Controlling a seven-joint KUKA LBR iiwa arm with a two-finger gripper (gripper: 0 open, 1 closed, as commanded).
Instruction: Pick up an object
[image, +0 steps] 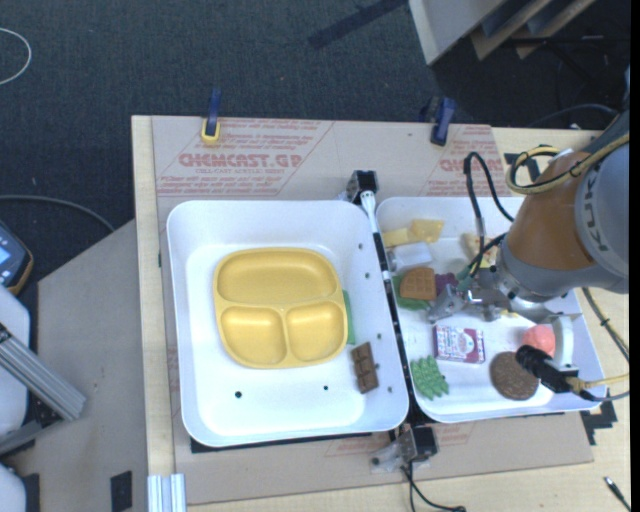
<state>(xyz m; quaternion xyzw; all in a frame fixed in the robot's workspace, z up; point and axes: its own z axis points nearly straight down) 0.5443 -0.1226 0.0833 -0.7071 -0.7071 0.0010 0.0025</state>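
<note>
The gripper (462, 297) hangs over the right bin (592, 345), above its middle; whether it is spread or pinching cannot be told. A pink card (459, 344) lies just below it, a brown disc (513, 377) near the bin's front right corner. A yellow tray (280, 305) sits in the left bin (190, 330).

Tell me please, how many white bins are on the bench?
2. The left bin holds a yellow divided tray and a brown block. The right bin holds the small objects, under the arm.
</note>
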